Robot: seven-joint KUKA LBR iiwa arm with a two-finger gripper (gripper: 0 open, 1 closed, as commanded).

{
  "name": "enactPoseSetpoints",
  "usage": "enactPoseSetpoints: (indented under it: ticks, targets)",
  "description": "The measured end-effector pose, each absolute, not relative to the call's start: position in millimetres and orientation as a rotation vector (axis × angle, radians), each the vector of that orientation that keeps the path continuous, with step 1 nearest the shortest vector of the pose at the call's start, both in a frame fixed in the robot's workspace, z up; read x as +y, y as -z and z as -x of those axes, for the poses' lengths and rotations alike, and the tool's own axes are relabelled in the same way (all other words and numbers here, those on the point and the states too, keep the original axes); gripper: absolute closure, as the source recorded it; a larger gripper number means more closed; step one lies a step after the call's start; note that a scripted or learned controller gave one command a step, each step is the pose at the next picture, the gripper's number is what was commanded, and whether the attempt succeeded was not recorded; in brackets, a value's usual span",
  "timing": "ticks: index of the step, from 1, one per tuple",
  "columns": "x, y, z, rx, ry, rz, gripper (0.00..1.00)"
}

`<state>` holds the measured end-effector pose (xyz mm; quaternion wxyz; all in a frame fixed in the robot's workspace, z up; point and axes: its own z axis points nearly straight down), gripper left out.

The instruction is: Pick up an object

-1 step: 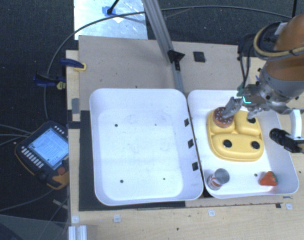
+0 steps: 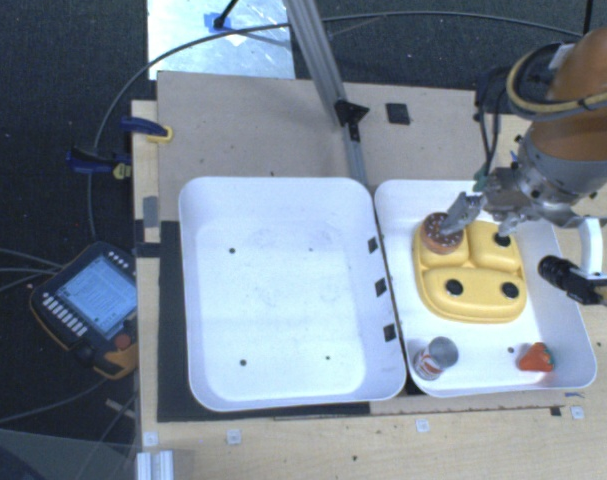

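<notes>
Two shallow white bins sit side by side on a brown worktop (image 2: 253,118). Left bin (image 2: 198,298): bare white floor with a few small dark dots. Right bin (image 2: 583,368): four items. Item one, a yellow moulded tray (image 2: 473,278) with rounded lobes and dark holes, lying flat in the middle of the bin. Item two, a small round brown-topped object (image 2: 439,232), dotted on top, resting on the tray's upper-left lobe. Item three, a small metal can (image 2: 436,356) on its side near the bin's lower-left corner, open end toward the camera. Item four, a small orange-red object (image 2: 535,357) with a green tip, near the lower-right corner, well apart from the can. Arm: grey with an orange band, reaching in from the right over the right bin. Gripper (image 2: 473,208): above the tray's upper edge, its fingers pointing toward the brown-topped object and just beside it; whether they are wide or narrow cannot be told, and nothing is seen between them. Off the worktop, left: a handheld control pendant (image 2: 88,303) with a lit screen, on dark carpet.
</notes>
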<state>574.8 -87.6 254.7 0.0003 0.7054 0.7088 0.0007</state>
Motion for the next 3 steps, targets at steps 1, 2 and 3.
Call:
enactPoseSetpoints:
  ticks: [1,2,3]
  targets:
    - [-81,-208,-581.6,2.227,0.001,-2.216,0.0]
    - [-89,-162,-576.5,2.223,0.001,-2.22,0.0]
    - [-88,-117,-569.4,2.22,0.001,-2.218,0.0]
